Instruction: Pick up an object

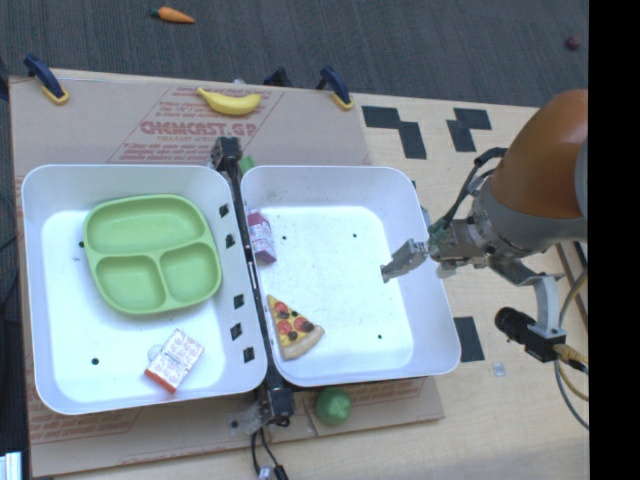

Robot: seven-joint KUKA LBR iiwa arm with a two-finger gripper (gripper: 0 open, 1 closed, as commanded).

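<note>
Green and round, a small ball (333, 405) sits on the worktop (420, 448) at the near edge, just outside the two bins. Beyond it, the right bin (425, 268) holds a toy pizza slice (292, 328) near its near-left corner and a small purple-and-white packet (260, 236) against its left wall. The left bin (40, 298) carries a green divided plate (152, 253) and, nearer, a red-and-white packet (174, 358). A toy banana (230, 99) lies on the cardboard at the far side, and a toy carrot (175, 14) rests on the floor beyond that.

The end effector (403, 260) hangs over the right side of the right bin, above bare white floor, well apart from both things in that bin. Nothing sits between its fingers; whether they are spread or pressed together I cannot tell from this slant.

Any of the loose things would serve, and the pizza slice and purple packet look closest. The risks, as I judge them: a descent from here would close on nothing. The pizza slice is flat and may slip under the fingertips. The purple packet hugs the wall, so one finger could strike the divider.
</note>
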